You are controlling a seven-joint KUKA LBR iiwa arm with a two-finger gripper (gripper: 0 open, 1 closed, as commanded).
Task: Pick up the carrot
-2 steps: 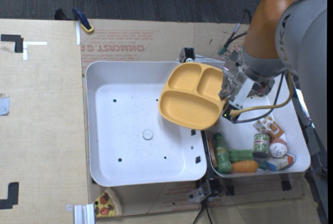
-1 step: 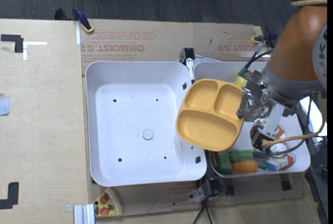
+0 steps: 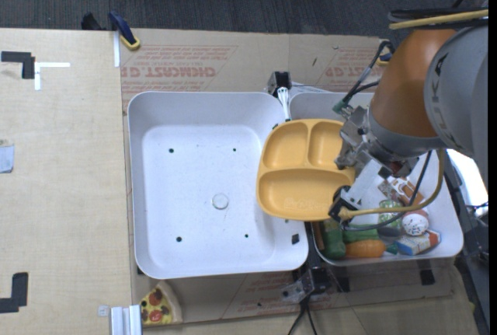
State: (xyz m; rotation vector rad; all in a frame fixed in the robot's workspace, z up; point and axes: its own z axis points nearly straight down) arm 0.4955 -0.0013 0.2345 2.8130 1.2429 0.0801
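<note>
The carrot, orange and stubby, lies near the front wall of the right bin, next to a green vegetable. My gripper hangs over the right bin's left part, at the right rim of a yellow divided plate. It is a short way behind the carrot and apart from it. The grey and orange arm covers much of the right bin behind it.
The yellow plate lies across the wall between the two bins. The left bin holds a small pale disc. Beside the carrot are a white ball, a blue and white box and a patterned packet.
</note>
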